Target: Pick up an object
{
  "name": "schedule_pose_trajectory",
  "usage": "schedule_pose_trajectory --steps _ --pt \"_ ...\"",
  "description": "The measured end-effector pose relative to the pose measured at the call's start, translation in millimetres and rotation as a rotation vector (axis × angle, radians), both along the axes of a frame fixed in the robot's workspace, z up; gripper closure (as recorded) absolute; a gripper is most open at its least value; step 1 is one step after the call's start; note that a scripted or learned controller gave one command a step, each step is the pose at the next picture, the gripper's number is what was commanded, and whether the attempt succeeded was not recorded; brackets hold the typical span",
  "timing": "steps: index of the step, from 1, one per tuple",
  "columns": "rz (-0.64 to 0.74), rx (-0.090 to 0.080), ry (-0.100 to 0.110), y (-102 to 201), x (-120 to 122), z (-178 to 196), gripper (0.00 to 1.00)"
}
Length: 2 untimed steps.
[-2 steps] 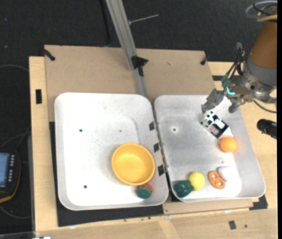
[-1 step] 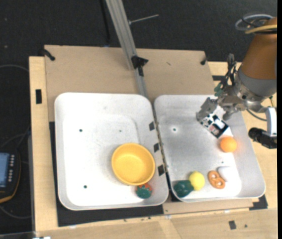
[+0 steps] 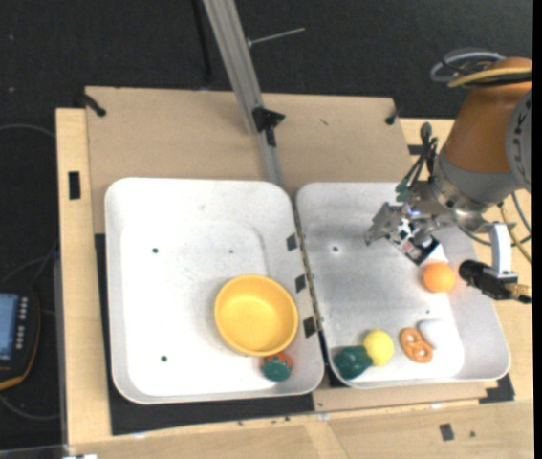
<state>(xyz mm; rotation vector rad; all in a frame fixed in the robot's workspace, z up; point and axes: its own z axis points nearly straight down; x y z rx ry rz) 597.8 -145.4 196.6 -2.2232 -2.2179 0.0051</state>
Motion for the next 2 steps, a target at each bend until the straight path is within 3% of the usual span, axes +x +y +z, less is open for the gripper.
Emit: schedule_pose_trajectory --steps 1,2 --pt "0.001 -0.001 0.0 -6.6 -0.4 -43.7 0.0" --pt "-0.002 -0.001 -0.008 -7.3 1.5 -29.8 1.0"
